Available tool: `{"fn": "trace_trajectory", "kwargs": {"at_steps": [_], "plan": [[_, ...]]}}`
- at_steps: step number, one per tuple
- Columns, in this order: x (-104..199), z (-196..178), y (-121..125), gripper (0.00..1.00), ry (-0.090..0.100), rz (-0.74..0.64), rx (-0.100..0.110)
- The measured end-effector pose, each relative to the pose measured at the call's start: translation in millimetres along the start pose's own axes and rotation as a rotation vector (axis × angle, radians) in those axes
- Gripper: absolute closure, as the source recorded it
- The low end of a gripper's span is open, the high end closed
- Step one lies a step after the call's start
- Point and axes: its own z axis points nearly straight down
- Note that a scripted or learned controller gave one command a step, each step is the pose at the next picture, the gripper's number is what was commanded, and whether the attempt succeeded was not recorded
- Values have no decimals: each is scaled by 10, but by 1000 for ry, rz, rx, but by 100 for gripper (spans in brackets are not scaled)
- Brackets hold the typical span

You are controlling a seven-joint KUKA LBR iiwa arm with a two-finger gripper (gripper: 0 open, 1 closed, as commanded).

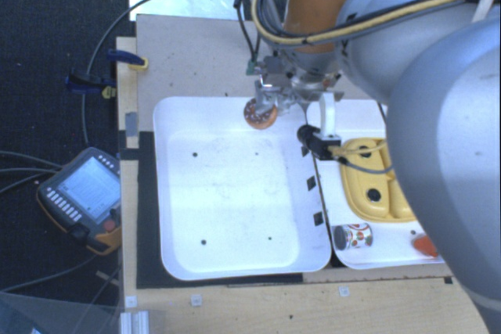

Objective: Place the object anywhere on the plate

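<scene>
A small round brown object (260, 116), ring-like with a pale speckled face, hangs at the far rim of the left white bin (235, 192). My gripper (264, 107) reaches down from the grey and orange wrist and is shut on this object, which shows between the fingertips. The yellow plate (369, 172) lies in the right bin (338, 203), to the right of and nearer than the gripper. The arm hides the plate's right part.
A small printed can (353, 236) lies on its side in the right bin's near left corner, and an orange item (425, 246) peeks out beside the arm. A teach pendant (82, 195) sits left of the bench. Blue and yellow clamps (125, 59) grip the bench's far left edge.
</scene>
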Motion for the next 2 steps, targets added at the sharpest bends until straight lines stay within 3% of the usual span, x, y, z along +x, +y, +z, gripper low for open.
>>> {"fn": "trace_trajectory", "kwargs": {"at_steps": [1, 2], "plan": [[28, 0, -151, 100, -1, 1, 3], [29, -2, -145, 0, -2, 1, 2]]}}
